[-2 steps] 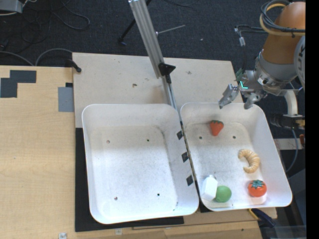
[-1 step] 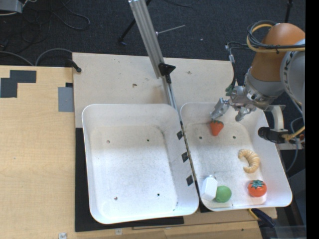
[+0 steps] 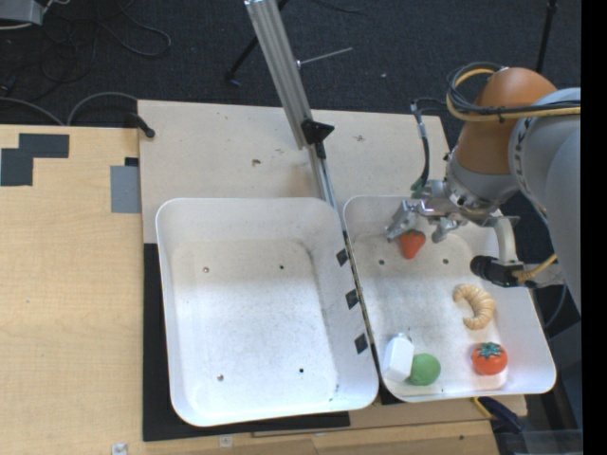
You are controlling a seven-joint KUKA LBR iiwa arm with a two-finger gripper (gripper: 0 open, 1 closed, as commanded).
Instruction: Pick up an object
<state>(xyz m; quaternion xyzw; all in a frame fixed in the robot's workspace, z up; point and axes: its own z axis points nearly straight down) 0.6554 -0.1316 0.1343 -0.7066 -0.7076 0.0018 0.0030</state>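
Observation:
My gripper [image 3: 420,229] hangs over the far part of the right bin [image 3: 531,377], its two fingers spread open. A small red-orange object [image 3: 411,245] sits just below and between the fingertips; the fingers do not close on it. Nearer the front of the same bin lie a tan croissant-shaped piece [image 3: 474,306], a red tomato with a green top [image 3: 489,358], a green ball [image 3: 425,369] and a white block [image 3: 398,355] touching the ball.
The left bin [image 3: 175,254] stands beside the right one, their rims meeting along a divider with black clips [image 3: 352,298]. A slanted aluminium rail [image 3: 285,64] rises behind the bins. The grey arm with its orange band [image 3: 507,98] comes in from the right.

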